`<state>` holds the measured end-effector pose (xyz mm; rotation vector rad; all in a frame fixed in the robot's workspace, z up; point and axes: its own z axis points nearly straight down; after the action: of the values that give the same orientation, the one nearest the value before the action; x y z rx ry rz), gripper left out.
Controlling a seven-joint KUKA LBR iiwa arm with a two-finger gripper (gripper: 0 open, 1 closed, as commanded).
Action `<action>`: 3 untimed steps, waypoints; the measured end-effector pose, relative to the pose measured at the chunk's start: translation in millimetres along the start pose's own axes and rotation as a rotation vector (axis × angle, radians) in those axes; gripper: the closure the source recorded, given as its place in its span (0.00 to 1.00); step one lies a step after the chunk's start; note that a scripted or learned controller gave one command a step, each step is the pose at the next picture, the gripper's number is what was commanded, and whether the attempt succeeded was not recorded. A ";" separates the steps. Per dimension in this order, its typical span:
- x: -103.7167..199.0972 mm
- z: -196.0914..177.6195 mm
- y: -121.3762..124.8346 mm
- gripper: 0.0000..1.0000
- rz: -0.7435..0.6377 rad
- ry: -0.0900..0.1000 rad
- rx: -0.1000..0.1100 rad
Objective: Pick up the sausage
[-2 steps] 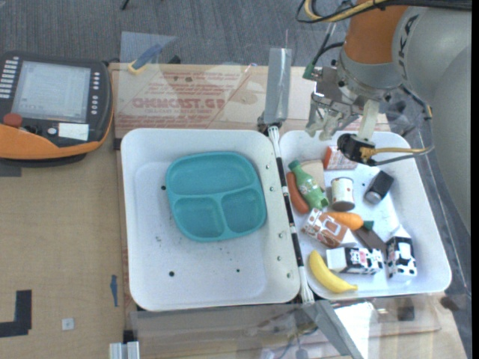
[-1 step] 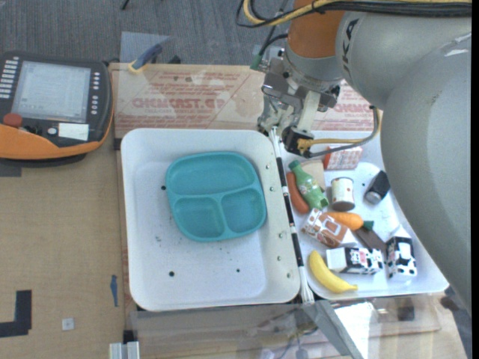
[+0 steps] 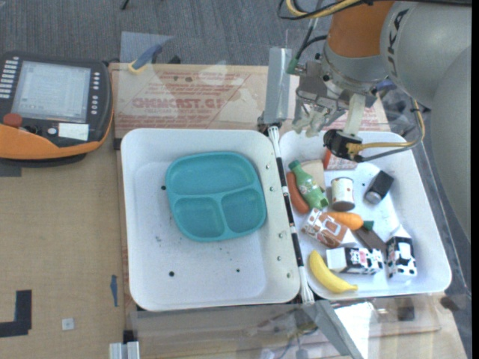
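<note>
Sausage: reddish-orange, elongated toy sausage lies in the right white bin, against its left wall, roughly midway between the far and near edges. Partly overlapped on its right side by the green plastic bottle, which touches it. Long axis runs far-to-near, tilted slightly toward the bin's centre at the near end.

Two-finger gripper hangs over the far-left corner of the same bin, above the far rim. Fingers point down, a moderate gap showing between them; nothing between them, touching nothing.

Relation: sausage lies nearward and a little left of the gripper, near but not under it. Judgement: the approach needs a shift toward the near edge, then a descent with the fingers straddling the sausage's short width. The bottle and bin wall crowd both sides; risk of pinching the bottle instead.
</note>
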<state>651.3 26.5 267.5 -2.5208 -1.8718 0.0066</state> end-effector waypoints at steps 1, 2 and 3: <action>68.9 0.1 -53.0 1.00 0.059 0.000 0.002; 114.5 35.1 -82.5 1.00 -0.020 0.000 0.001; 115.0 26.4 -81.7 1.00 -0.020 0.000 0.001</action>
<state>606.2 160.1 241.1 -2.5007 -1.8965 0.0079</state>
